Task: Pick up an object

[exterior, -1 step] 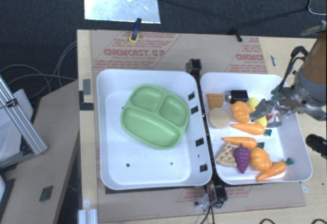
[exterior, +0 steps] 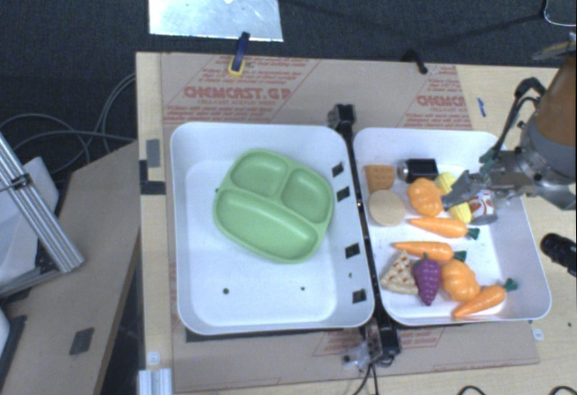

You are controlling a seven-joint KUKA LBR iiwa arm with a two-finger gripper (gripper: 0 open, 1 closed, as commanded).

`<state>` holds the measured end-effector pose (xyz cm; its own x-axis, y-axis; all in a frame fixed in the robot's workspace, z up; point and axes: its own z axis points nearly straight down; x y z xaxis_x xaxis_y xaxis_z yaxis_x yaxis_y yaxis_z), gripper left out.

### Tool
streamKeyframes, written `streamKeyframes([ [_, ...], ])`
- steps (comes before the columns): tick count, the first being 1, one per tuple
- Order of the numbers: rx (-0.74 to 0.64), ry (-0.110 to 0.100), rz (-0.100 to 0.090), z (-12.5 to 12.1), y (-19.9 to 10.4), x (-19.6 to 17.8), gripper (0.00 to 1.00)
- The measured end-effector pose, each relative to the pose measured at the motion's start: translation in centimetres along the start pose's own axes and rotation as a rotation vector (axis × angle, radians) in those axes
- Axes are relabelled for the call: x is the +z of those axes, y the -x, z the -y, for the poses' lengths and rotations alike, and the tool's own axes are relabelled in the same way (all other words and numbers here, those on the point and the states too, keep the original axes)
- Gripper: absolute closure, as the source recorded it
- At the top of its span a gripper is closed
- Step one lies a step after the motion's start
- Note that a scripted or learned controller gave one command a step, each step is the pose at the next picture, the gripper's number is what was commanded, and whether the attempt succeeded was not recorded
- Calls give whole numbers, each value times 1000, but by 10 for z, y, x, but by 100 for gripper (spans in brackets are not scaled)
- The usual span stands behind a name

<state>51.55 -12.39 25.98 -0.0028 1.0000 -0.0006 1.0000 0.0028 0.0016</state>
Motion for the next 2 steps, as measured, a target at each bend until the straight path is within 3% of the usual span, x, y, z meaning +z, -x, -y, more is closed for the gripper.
streamKeyframes([
  [2,2,-5,-2,0,11,90,0],
])
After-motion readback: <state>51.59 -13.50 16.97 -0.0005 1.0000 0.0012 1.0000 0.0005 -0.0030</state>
